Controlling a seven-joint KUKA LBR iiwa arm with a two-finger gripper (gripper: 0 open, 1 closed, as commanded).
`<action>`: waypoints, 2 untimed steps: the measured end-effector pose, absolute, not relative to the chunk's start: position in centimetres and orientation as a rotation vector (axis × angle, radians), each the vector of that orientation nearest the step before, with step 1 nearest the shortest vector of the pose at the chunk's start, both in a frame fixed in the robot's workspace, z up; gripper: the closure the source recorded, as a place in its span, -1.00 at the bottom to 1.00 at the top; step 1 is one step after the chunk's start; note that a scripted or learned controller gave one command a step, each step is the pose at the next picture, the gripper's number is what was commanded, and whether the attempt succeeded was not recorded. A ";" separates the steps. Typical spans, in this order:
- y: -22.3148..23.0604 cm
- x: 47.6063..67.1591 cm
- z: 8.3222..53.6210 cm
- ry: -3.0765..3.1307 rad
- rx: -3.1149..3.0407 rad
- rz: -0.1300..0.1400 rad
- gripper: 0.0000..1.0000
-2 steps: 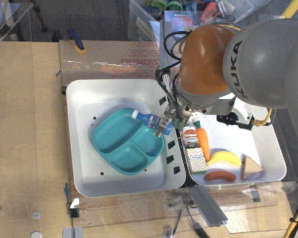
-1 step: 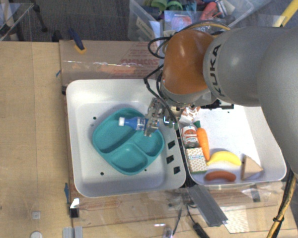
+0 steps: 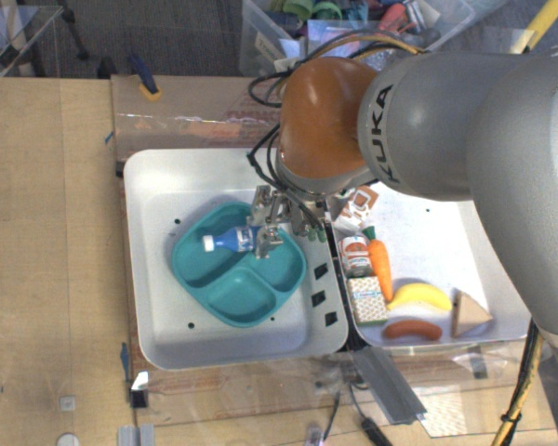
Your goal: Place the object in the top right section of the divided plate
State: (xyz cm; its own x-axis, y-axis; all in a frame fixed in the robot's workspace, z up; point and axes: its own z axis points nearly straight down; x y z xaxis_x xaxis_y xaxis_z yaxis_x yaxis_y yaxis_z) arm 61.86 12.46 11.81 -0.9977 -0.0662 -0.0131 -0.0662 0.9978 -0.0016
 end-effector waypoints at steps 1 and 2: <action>11.9 62.4 12.7 3.121 -0.297 0.004 1.00; 14.2 56.4 15.8 3.133 -0.205 0.004 1.00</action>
State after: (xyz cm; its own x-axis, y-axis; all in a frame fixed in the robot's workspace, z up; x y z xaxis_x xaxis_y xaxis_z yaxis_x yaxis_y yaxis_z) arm 56.38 14.19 15.80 -0.9914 -0.1306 -0.0025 -0.1306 0.9914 0.0023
